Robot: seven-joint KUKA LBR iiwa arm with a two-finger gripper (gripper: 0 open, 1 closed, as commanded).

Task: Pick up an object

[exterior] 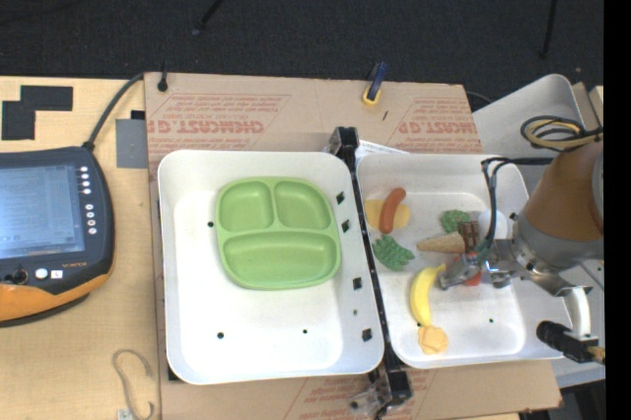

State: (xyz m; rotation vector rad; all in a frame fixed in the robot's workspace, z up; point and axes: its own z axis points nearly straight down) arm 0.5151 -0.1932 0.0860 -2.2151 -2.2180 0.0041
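Observation:
The right bin (493, 334) holds several small toy foods. A red sausage (392, 208) lies at the back left beside a yellow piece (375, 211). A dark green leafy piece (393, 254) sits below them. A yellow banana (422, 295) lies near the middle, with an orange-yellow lump (432, 339) in front of it. A tan cone-shaped piece (439, 244) and a green piece (456, 220) lie toward the right. My gripper (463, 270) is low in the bin just right of the banana, beside the cone, with a small red bit (474, 279) showing under it.
The left bin (187, 310) holds a green divided plate (278, 233). A black divider (360, 250) runs between the bins. A tablet-style pendant (49, 221) lies on the bench at far left. The arm's grey body (562, 211) covers the right bin's right side.

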